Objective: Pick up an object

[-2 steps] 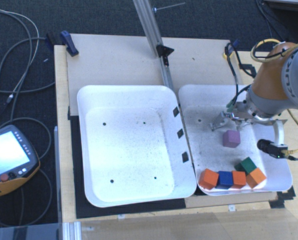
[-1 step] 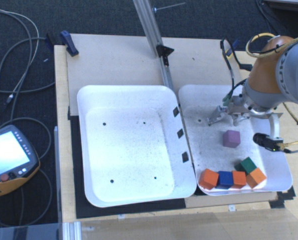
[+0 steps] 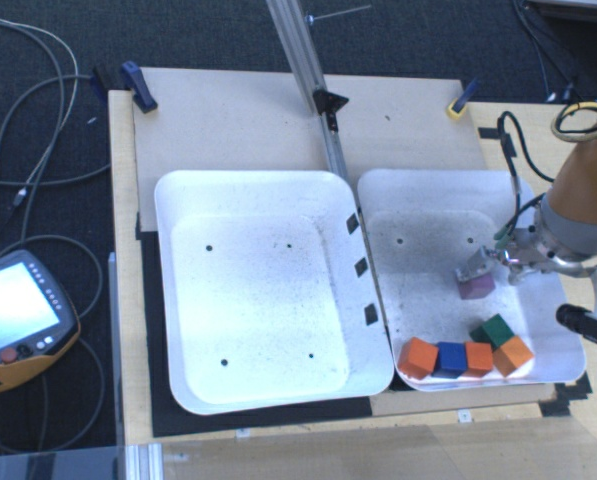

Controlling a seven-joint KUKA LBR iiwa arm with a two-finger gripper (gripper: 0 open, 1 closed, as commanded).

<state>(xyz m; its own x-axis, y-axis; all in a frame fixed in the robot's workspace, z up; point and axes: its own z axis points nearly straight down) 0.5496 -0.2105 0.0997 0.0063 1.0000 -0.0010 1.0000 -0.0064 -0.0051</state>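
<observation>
Arm reaching into the right bin, claw (image 3: 475,271) sitting over a purple block.
Surface (image 3: 238,118) carrying two white bins: left bin (image 3: 248,288), right bin (image 3: 418,218). Grey arm (image 3: 578,198) entering from the right edge. Claw hanging mid-bin at the purple block (image 3: 476,286); cannot tell whether it is clenched or released. Lying along the right bin's near edge: orange block (image 3: 418,358), blue block (image 3: 451,358), orange cube (image 3: 478,358), orange cube (image 3: 515,354), green block (image 3: 496,329).

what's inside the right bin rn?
Right bin: purple block under the hand; along the near edge, two orange blocks, a blue block, a green block. The arm covers the bin's right side.
</observation>
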